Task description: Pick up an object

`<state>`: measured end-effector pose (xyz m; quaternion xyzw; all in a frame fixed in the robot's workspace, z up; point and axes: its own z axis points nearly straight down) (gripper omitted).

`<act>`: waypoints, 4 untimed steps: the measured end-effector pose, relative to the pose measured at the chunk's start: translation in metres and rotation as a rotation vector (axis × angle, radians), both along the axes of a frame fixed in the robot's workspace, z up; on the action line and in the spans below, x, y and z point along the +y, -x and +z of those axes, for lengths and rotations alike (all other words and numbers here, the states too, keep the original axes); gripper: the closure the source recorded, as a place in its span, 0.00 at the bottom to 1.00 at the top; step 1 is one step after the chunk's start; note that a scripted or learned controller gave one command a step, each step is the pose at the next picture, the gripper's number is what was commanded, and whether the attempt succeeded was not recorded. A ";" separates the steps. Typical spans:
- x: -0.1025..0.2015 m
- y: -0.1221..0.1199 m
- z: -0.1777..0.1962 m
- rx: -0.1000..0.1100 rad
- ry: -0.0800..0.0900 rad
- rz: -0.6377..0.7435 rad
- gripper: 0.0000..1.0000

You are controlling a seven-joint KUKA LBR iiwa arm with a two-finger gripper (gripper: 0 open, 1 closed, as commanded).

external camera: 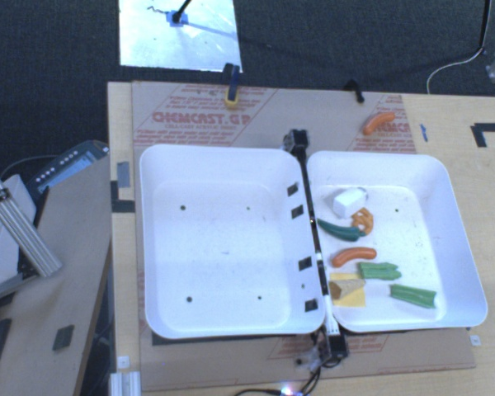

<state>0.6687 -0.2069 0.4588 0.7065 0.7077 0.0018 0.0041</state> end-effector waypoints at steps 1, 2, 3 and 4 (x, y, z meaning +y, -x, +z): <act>0.002 0.000 0.044 0.001 -0.001 0.004 1.00; 0.040 0.003 -0.184 0.019 -0.007 0.004 1.00; 0.020 -0.001 -0.022 -0.012 0.004 0.000 1.00; 0.000 0.001 0.085 -0.008 0.003 0.000 1.00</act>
